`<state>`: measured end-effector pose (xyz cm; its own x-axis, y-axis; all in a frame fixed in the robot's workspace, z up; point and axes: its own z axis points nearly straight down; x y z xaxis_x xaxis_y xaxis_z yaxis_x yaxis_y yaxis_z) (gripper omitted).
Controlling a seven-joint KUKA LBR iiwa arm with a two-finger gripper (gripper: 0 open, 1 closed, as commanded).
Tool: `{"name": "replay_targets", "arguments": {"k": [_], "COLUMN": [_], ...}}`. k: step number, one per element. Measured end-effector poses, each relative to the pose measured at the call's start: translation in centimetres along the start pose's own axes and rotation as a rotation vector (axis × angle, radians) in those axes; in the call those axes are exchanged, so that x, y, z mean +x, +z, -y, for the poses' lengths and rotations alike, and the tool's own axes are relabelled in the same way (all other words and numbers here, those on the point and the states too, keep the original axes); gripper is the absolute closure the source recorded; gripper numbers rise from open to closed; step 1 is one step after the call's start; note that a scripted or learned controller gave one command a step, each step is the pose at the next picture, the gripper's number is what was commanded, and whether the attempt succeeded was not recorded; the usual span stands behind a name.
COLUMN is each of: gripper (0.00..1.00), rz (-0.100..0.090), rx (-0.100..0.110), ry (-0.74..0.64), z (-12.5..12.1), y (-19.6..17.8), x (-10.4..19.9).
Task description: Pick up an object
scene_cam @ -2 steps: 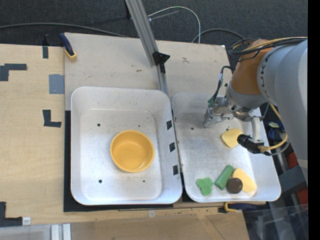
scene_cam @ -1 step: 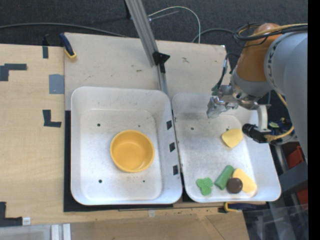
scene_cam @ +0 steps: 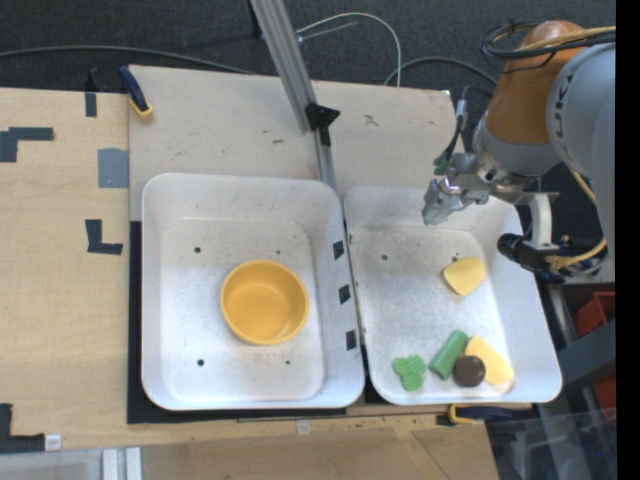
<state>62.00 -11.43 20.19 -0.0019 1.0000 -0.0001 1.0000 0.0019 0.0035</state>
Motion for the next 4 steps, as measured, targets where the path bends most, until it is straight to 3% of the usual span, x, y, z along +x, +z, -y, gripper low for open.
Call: {"name": "replay_targets", "arguments": {"k": [1,4], "gripper": [1.0,1.0], "rz": [0.0,-0.002], "rx": [0.0,0.008], "ry": [0.0,-0.005], "z": [-0.1,6.0], "y": [-3.7,-1.5], "x": [0.0,16.2]}}
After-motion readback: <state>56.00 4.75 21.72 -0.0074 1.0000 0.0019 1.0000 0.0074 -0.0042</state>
